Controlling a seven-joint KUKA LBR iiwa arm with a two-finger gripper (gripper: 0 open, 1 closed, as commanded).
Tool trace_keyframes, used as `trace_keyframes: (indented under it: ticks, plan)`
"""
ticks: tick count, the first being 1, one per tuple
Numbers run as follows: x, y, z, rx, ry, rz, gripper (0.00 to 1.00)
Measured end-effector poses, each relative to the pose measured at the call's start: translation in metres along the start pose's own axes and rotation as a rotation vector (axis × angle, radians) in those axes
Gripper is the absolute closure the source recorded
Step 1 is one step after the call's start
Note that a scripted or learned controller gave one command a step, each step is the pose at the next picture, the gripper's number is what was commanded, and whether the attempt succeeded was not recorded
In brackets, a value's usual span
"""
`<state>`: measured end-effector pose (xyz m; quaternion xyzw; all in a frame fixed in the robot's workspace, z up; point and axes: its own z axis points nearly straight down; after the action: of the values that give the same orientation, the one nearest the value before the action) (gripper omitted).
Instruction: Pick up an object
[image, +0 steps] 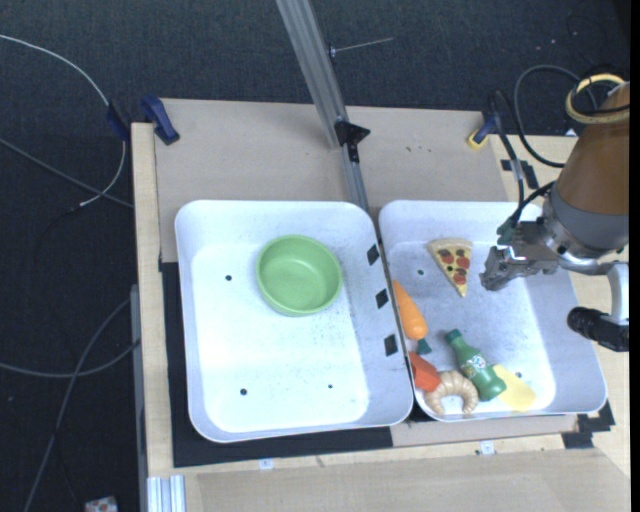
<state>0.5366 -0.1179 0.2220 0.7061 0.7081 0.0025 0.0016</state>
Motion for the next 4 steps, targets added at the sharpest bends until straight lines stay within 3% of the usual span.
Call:
trace_keyframes:
  ticks: [1,3,4]
  plan:
    - [0.001,0.001,-0.022,0.002,0.0,0.001,1.0]
    - [0.092,0.056,-0.008,0.004,0.001,-0.003,1.0]
    - [0.142,0.07,-0.013,0.004,0.002,-0.003,1.0]
